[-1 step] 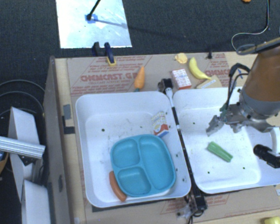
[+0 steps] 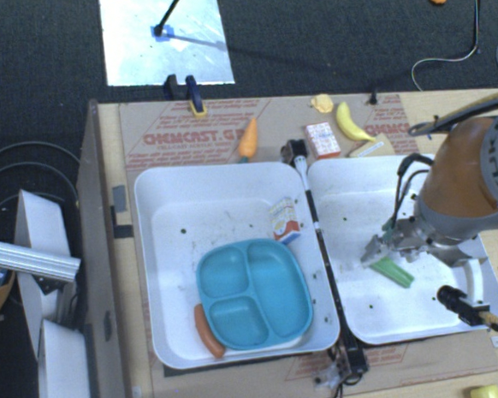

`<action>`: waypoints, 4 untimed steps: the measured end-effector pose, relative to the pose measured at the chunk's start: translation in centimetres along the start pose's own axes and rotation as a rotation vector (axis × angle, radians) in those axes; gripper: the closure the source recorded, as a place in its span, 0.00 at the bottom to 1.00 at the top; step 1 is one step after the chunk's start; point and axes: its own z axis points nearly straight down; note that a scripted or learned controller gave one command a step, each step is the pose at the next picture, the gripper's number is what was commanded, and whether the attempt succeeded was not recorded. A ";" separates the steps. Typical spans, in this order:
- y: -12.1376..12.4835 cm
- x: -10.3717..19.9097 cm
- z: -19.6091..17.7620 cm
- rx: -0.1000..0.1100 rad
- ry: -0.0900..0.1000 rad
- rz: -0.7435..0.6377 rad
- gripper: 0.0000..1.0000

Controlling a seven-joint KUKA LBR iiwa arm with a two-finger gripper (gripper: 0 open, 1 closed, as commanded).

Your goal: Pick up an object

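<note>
Camera view, your inventory: hot dog [image 2: 208,331] beside blue divided plate [image 2: 253,293], left bin [image 2: 162,243]; gripper [image 2: 396,248], finger state untellable, over green object [image 2: 393,272], right bin [image 2: 352,203]; small carton [image 2: 286,220]; farther, cardboard [image 2: 183,130] printed "CHEMCAST", banana [image 2: 349,123].

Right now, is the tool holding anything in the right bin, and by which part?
It cannot be told. The tool sits right over the green block in the right bin, at the block's upper-left end, but the view does not settle whether it is held.
</note>
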 end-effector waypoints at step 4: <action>0.6 0.9 1.3 -0.007 0.000 -0.001 1.00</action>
